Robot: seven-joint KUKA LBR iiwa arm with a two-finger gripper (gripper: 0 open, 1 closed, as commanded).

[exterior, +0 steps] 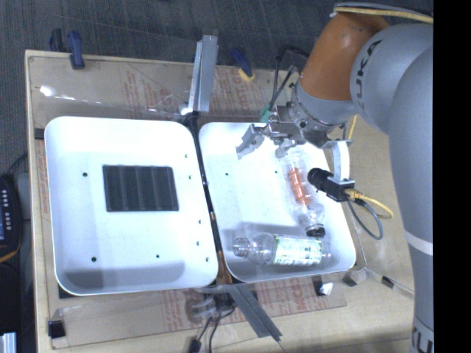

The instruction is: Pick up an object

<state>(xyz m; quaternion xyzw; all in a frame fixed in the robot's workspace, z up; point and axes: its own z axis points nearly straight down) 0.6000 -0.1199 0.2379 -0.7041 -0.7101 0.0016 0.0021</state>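
My gripper (265,145) hangs over the upper part of the right bin (243,197), open, with only white bin floor showing between its fingers. A clear bottle with an orange insert (298,186) lies along the bin's right wall, just below and right of the gripper. A second clear bottle with a green-and-white label (283,250) lies on its side along the bin's near wall. A dark grey ribbed rectangular block (140,188) lies flat in the middle of the left bin (73,145).
The grey arm with its orange band (338,50) fills the upper right. A black cable plug (327,182) and yellow cable hang beside the right bin's right wall. A metal bracket (202,72) stands behind the gap between the bins.
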